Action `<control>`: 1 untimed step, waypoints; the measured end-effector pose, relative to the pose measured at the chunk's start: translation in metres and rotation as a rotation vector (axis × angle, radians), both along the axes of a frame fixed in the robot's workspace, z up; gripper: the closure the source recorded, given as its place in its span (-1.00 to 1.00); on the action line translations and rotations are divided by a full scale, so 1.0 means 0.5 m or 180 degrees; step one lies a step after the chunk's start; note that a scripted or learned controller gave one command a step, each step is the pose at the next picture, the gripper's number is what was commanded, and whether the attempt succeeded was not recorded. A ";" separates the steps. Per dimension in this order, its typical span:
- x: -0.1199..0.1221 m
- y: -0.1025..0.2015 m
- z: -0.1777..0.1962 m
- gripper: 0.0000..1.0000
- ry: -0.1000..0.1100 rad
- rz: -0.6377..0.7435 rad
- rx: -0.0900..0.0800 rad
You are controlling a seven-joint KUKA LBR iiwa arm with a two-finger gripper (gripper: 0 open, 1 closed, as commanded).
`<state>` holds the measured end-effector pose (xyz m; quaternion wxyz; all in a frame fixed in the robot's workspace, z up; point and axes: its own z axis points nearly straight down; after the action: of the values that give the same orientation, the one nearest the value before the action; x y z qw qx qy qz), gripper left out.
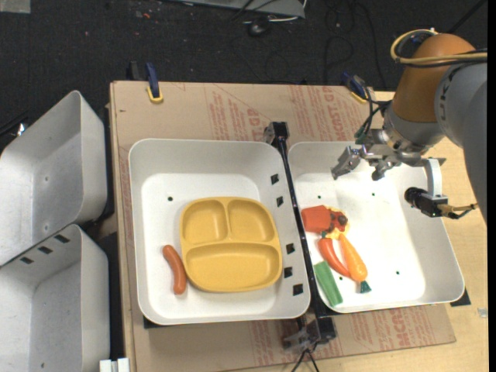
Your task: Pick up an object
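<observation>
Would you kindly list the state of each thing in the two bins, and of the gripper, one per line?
gripper: raised over the right bin's far end, fingers apart, holding nothing
yellow divided plate: flat in the left bin, compartments bare
sausage: lying beside the plate's left edge
orange block: resting in the right bin
red pepper: lying against the carrot
carrot: lying flat
green piece: lying at the bin's near-left edge
</observation>
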<state>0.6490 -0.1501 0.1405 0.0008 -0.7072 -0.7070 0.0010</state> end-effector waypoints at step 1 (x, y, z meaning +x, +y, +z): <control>-0.002 0.002 -0.103 -1.00 0.0007 0.0002 0.0003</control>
<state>0.6481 -0.1492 0.0892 0.0020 -0.7070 -0.7072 0.0015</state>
